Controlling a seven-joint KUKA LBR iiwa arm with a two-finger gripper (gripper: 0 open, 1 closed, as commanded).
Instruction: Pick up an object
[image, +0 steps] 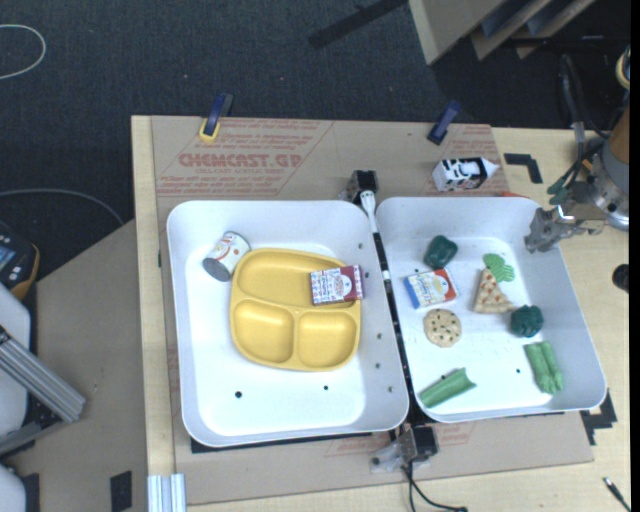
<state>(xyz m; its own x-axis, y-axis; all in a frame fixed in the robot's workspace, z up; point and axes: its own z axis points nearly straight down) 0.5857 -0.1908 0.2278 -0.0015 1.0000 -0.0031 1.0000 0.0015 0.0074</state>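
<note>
My gripper (544, 233) hangs over the far right edge of the right bin (580, 300), at the end of the arm (600, 190) coming in from the right. Nothing is visibly held in it. In the right bin lie a dark green pepper (438, 250), a small blue and white carton (430, 289), a cookie (441, 327), a pizza slice (490, 294), a green leafy piece (497, 265), a broccoli floret (526, 321), a green pod (545, 367) and a green stalk (446, 387). The leafy piece and the pizza slice are the closest to the gripper.
The left bin (200, 380) holds a yellow divided plate (290, 335) with a red and white box (334, 285) on its far rim, and a small tipped can (225, 256) beside it. A black and white carton (465, 173) sits on the bench behind the right bin.
</note>
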